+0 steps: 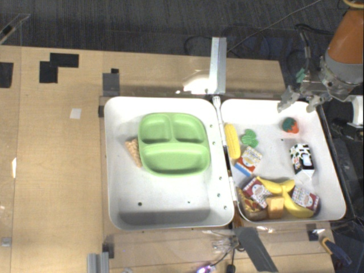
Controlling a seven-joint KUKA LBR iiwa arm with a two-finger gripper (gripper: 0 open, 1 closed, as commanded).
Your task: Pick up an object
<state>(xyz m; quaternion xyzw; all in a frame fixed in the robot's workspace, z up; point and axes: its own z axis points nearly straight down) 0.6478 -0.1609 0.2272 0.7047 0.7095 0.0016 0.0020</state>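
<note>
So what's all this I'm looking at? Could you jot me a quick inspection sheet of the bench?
Surface: wooden bench bearing a left bin and a right bin, both white.
Job's things: right bin holds a corn cob, green toy, orange and green toy, black and white carton, banana and small packets.
Clutter: green divided plate in the left bin, with a tan item partly under its left edge.
Grippers: gripper open above the right bin's far edge, holding nothing.
Cables: dark cables on the floor behind.
Surroundings: dark carpet; black markings on the bench.
</note>
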